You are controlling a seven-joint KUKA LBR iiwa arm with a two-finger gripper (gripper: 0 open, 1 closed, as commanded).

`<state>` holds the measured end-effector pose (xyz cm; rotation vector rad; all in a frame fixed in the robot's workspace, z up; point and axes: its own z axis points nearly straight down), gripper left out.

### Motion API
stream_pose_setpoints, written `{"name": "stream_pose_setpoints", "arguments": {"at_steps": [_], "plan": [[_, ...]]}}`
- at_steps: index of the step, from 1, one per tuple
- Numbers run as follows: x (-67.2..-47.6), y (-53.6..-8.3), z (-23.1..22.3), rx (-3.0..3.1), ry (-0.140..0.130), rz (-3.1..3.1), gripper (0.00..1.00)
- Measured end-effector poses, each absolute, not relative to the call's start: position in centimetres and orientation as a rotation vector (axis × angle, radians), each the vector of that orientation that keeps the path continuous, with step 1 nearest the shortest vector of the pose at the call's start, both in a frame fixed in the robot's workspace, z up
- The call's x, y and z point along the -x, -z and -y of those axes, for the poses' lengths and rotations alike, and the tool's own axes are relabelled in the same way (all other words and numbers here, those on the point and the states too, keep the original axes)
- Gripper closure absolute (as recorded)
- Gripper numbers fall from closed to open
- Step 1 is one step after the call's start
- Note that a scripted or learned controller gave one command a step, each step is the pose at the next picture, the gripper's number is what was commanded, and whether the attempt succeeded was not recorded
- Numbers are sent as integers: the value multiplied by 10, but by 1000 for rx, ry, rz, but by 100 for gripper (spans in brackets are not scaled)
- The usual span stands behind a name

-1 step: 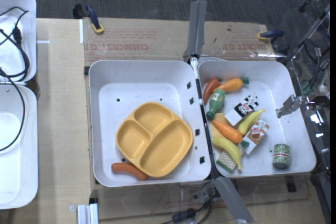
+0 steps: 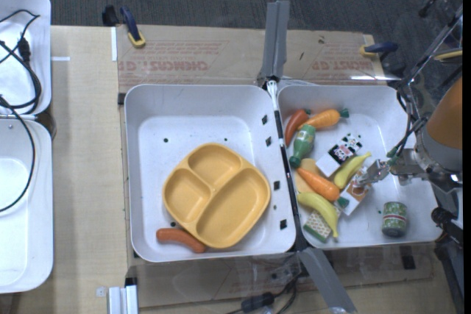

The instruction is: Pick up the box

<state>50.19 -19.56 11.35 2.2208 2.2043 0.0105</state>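
A small black-and-white box (image 2: 344,150) lies flat in the middle of the right bin (image 2: 383,110). A second small carton, white with orange print (image 2: 356,197), sits just below and to the right of it. My gripper (image 2: 374,173) reaches in from the right and hovers low between the two, right beside a yellow banana (image 2: 351,170) and just above the orange-print carton. The black-and-white box lies a short way up and to the left of the gripper tip. I see nothing clearly held.
The right bin also holds a carrot (image 2: 324,118), a red sausage (image 2: 294,125), a green bottle (image 2: 303,144), another carrot (image 2: 318,184), a second banana (image 2: 321,205), corn (image 2: 318,225) and a green can (image 2: 394,218). The left bin (image 2: 147,158) holds a yellow divided plate (image 2: 215,195) and a sausage (image 2: 180,237).
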Motion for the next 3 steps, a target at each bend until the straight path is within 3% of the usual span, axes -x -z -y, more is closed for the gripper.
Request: {"name": "stream_pose_setpoints", "arguments": {"at_steps": [1, 2, 3], "plan": [[-557, -92, 141, -2283, 0, -2154, 0], [-504, -89, 191, -2355, 5, -2086, 0], [-504, -96, 191, -2357, 7, -2086, 100]]}}
